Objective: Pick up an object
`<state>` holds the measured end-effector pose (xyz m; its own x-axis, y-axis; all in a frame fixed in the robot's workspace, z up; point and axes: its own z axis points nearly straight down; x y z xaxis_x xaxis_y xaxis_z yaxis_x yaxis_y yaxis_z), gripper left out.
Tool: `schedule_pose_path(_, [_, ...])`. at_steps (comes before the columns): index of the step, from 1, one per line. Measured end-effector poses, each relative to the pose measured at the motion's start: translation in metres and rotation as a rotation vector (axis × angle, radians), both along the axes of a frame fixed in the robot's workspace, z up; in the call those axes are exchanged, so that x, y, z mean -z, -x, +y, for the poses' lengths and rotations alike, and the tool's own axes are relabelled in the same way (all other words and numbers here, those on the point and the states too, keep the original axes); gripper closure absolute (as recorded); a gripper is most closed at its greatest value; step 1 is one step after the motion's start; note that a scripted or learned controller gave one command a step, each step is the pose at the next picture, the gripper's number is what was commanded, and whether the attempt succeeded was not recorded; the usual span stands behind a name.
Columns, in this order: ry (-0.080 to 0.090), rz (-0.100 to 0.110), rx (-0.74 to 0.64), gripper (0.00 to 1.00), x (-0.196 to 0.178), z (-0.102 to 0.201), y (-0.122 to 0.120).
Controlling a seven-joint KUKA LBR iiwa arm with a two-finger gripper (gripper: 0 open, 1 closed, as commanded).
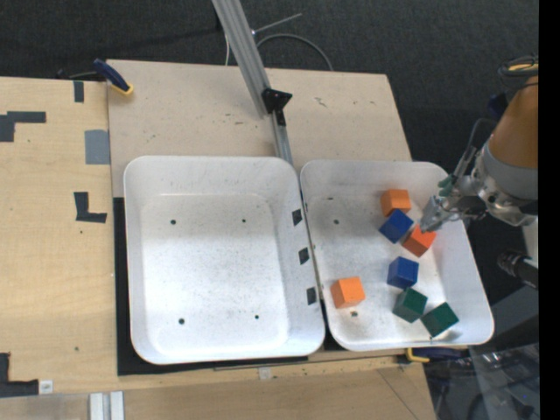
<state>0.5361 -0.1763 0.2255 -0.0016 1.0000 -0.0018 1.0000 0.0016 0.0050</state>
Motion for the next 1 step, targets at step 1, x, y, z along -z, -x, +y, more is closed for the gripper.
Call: schedule_pose_path(1, [0.000, 0.001, 0.000, 1.00, -0.0391, 0.0001, -0.0011])
